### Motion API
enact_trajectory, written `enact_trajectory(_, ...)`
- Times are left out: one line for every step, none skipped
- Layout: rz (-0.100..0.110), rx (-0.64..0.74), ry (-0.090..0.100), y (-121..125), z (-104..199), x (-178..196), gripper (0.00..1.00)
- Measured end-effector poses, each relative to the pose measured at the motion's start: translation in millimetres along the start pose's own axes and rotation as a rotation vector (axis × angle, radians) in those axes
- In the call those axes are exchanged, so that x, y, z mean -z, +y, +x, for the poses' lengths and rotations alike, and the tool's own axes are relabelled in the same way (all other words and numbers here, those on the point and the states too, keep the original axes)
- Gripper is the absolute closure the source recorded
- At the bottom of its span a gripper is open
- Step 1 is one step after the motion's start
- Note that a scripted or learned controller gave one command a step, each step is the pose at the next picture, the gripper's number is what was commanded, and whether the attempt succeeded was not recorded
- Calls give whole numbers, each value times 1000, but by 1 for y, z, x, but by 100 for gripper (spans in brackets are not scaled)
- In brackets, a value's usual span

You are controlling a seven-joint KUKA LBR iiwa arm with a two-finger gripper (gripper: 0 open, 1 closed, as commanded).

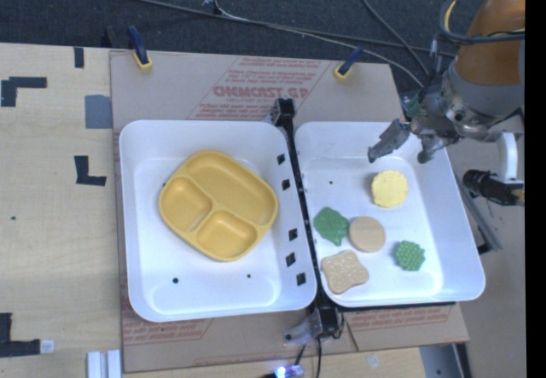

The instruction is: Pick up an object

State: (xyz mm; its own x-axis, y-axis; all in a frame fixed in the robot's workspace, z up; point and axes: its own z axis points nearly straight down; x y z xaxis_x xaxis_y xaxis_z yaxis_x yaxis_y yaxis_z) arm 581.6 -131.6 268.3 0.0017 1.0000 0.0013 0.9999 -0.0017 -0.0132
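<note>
Gripper (404, 146) hovers open just above yellow disc (390, 189).

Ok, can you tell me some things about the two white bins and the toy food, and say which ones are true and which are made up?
1. The yellow divided plate lies in the left white bin. True.
2. The gripper holds the round yellow toy food piece. False: that piece lies on the right white bin's floor, below the open fingers.
3. The right bin has five toy food pieces. True.
4. The toast-shaped tan piece sits on the plate. False: it lies in the right bin.
</note>
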Motion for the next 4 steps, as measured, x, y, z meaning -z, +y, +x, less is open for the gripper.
enact_trajectory(-12, 3, -1, 2, 0, 7, 0)
enact_trajectory(-7, 2, -2, 5, -6, -54, 0)
enact_trajectory(-7, 3, -2, 11, -11, -103, 0)
enact_trajectory(-7, 3, -1, 8, -13, -147, 0)
